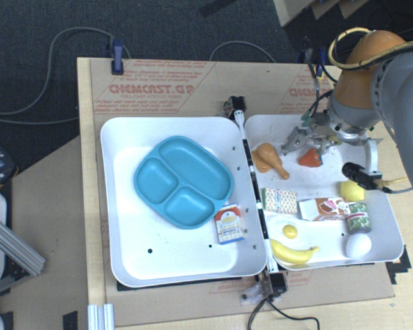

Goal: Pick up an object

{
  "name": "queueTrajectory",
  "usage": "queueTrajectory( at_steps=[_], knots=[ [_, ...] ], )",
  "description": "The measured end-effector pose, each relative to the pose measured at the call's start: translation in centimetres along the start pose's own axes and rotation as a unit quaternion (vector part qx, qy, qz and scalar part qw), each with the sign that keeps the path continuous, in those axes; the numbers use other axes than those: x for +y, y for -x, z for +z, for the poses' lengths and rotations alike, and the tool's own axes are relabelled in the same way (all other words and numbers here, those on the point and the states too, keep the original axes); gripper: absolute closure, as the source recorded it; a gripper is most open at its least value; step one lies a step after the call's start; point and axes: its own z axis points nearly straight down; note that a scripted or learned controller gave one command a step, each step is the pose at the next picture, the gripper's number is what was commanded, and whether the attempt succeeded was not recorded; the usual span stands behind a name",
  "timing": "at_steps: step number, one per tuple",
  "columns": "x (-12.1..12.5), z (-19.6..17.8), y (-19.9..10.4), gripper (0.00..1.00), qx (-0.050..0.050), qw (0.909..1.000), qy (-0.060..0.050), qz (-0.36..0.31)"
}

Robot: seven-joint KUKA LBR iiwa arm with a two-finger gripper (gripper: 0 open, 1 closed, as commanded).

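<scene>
My gripper (310, 143) hangs over the back of the right bin (394, 234), its two dark fingers spread open. A small red fruit (310, 159) lies on the bin floor just below and between the fingertips; whether they touch it is unclear. Nothing is lifted. A tan toy drumstick (270, 158) lies to the left of the gripper. The grey arm with its orange band (372, 50) comes in from the upper right.
The right bin also holds a lemon (353, 191), a green can (358, 220), a white ball (358, 245), a banana (292, 253), a fried egg (287, 231) and two flat packets (280, 200). The left bin (111, 184) holds a blue divided plate (184, 181) and a small carton (228, 225).
</scene>
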Motion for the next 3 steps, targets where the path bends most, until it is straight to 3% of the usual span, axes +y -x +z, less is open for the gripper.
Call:
queueTrajectory(
  at_steps=[1,2,3],
  knots=[
    [-0.9,-0.1,1.6,0.00,-0.001,1.0000,0.001,0.002],
    [-0.8,-1.2,1.5,1.00,-0.001,1.0000,0.002,0.002],
    [-0.9,-1.1,1.5,0.00,-0.001,1.0000,0.002,0.002]
  ],
)
